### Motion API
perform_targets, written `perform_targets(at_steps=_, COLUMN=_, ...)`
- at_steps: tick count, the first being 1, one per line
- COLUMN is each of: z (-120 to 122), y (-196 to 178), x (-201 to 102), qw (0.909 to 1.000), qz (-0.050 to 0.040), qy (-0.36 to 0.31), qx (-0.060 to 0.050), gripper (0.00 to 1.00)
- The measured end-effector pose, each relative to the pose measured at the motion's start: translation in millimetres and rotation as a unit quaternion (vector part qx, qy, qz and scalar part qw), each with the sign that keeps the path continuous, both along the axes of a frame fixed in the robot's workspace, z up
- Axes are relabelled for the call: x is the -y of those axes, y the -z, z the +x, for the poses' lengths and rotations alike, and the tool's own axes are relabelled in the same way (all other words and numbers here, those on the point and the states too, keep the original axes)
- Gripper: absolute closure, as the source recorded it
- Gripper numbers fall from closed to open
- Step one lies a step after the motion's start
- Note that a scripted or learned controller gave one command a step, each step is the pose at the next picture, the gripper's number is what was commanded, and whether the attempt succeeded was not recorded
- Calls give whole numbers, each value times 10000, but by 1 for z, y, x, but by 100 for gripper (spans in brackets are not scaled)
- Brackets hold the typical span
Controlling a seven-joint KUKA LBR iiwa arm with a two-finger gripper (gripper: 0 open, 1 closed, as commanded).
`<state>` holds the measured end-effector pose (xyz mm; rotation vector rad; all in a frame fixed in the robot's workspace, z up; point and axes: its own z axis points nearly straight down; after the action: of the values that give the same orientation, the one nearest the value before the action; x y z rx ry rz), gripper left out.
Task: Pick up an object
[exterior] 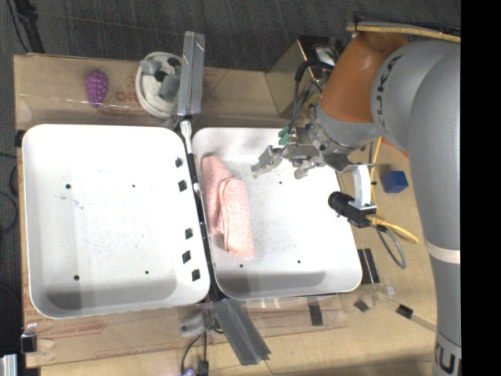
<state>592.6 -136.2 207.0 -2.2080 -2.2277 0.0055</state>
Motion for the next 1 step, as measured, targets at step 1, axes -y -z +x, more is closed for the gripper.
perform_targets(at_steps=1, z=-40, y=46, x=-43, qw=9993, qz=-2, qy=-378, qx=4, gripper=0)
